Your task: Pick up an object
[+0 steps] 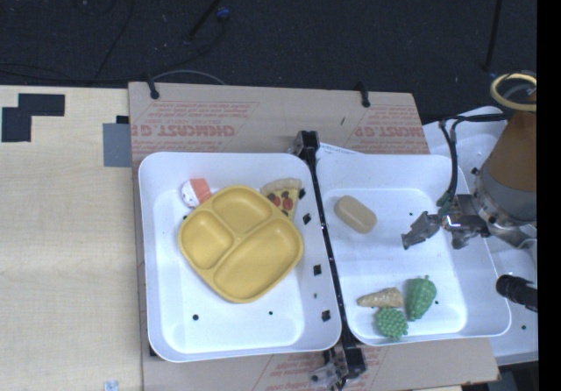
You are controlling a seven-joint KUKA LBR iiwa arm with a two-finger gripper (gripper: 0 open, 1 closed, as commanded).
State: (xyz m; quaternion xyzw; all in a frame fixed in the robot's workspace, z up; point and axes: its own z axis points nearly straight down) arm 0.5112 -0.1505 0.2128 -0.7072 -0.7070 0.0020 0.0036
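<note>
You could see that the gripper (419, 232) hung in the right bin (399, 183), its fingers apart and holding nothing, probably waiting to choose, with the tan soap-like object (355, 214) just beside it.

Grey arm (517, 196) with an orange band, a black cable looped beside it, and a dark metal claw (421, 231).

Even overhead light, soft shadows, slightly grainy, dark background.
</note>
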